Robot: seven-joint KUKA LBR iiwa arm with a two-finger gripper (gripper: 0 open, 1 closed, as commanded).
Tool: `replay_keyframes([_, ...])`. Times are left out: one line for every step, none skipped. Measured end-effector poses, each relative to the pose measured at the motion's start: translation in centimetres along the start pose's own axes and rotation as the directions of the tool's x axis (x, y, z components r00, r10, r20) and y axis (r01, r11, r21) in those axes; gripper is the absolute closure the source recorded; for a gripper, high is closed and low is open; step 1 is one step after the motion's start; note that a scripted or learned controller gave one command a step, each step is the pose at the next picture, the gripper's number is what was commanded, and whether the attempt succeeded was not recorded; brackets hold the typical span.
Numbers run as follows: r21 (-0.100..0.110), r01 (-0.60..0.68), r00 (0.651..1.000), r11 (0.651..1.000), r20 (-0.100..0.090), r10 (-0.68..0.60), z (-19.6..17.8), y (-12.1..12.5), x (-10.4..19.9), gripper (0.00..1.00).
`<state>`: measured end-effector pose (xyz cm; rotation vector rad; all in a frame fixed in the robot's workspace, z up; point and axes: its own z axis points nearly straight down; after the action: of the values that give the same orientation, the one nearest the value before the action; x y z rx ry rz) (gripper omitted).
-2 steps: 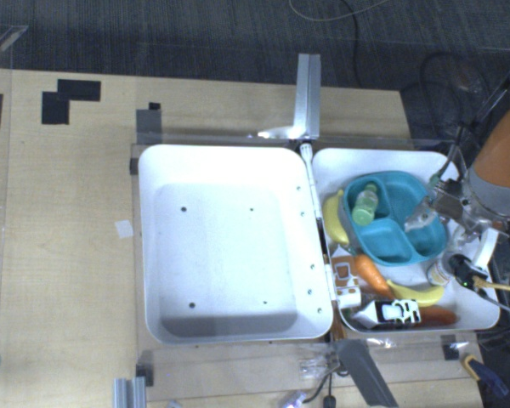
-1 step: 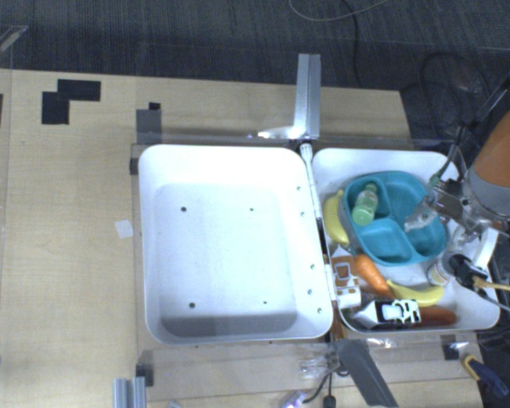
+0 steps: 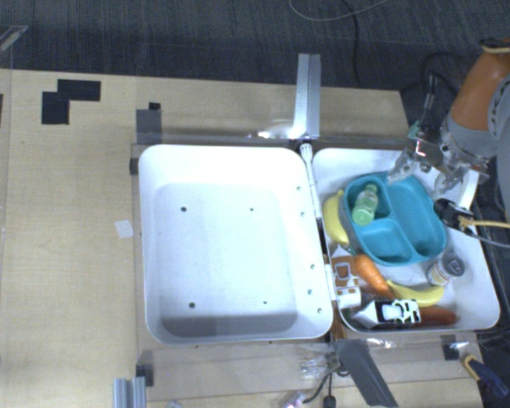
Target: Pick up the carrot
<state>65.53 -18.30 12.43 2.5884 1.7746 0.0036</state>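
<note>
Carrot: short, orange, tapered, lying slantwise.

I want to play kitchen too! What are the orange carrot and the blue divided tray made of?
The orange carrot looks like smooth toy plastic, going by its even colour and slight sheen, though real is possible. The blue divided tray seems moulded plastic: uniform colour, rounded compartments, soft gloss.

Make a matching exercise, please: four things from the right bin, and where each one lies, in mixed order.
Things:
1. carrot
2. green bottle
3. blue tray
4. gripper

Places:
A. middle of the right bin
B. in the blue tray
C. above the tray's far edge
D. just in front of the tray

Pairs: 1-D, 2-B, 3-A, 4-C
</note>
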Motion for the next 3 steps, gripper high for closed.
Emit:
replay_keyframes([-0.003, 0.049, 0.999, 0.999, 0.0, -0.049, 0.5, -4.4, -2.2, 0.0])
replay_keyframes([-0.005, 0.054, 0.999, 0.999, -0.001, -0.054, -0.4, -4.2, -2.0, 1.0])
replay_keyframes([-0.002, 0.108, 0.994, 0.994, 0.0, -0.108, -7.1, 1.8, -0.8, 1.0])
